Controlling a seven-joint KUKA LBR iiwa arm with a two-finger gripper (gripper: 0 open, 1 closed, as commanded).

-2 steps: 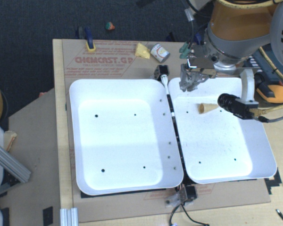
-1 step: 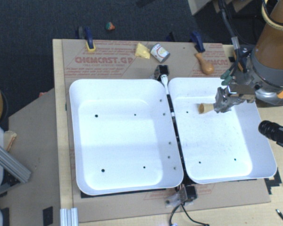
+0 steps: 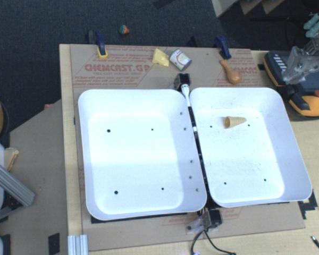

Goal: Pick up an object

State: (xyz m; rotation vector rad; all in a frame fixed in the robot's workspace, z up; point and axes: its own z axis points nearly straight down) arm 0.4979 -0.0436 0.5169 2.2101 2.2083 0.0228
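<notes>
A small tan cone (image 3: 234,122) lies on its side in the right bin (image 3: 287,142), in the far half, tip pointing left. The left bin (image 3: 90,142) holds nothing I can make out besides its dark dots. At the far right, beyond the right bin's back corner, a grey metal part that looks like my gripper (image 3: 304,64) hangs over the bench edge. It is well apart from the cone and from both bins.
On the board behind the bins lie a yellow wedge (image 3: 160,57), a small box (image 3: 179,60) and a brown pear-shaped piece (image 3: 231,73). Blue clamps (image 3: 100,44) (image 3: 221,45) hold the board's back edge. A dark device (image 3: 279,68) sits at the right.
</notes>
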